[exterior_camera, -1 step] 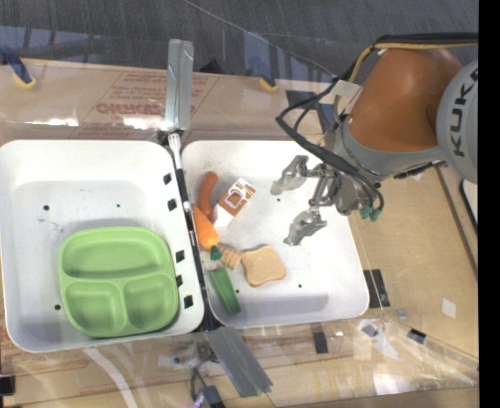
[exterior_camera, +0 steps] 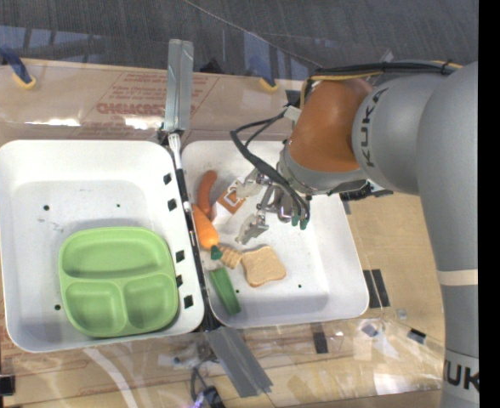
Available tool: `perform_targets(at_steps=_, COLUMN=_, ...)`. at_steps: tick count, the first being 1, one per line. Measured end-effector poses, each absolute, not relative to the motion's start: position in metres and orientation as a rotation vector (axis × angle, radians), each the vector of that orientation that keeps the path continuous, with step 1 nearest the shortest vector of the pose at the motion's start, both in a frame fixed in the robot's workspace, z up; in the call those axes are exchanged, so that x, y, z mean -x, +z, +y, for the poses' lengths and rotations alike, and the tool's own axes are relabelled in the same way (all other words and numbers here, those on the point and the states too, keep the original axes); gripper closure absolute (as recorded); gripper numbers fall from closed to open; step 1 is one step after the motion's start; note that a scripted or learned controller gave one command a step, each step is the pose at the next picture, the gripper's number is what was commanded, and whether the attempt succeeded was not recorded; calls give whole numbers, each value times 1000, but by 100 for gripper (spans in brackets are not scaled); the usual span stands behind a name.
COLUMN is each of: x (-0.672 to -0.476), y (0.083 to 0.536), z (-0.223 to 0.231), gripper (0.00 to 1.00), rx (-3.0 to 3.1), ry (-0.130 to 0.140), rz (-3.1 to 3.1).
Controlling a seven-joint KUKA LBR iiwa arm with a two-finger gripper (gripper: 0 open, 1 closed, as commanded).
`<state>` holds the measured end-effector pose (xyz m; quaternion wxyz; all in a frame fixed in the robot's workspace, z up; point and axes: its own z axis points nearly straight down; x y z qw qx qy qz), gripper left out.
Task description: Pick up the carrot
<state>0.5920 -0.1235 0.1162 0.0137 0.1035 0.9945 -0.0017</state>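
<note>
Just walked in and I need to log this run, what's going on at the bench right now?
A grey KUKA arm reaches in from the right, and its gripper hangs over the right bin. The carrot it is meant to pick up lies by that bin's left wall, apart from the gripper, beside a sausage, a slice of bread and a green piece. The left bin holds a green divided plate.

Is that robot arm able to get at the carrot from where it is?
Probably yes: the carrot lies uncovered, but it hugs the bin wall, which may crowd the gripper.
</note>
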Motion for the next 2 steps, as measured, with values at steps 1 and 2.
perform_targets(at_steps=1, x=-597, y=130, z=-122, gripper=100, rx=-308, ry=-9, rz=3082)
perform_targets(at_steps=2, x=-591, y=250, z=-128, gripper=100, rx=320, ry=-6, rz=3115)
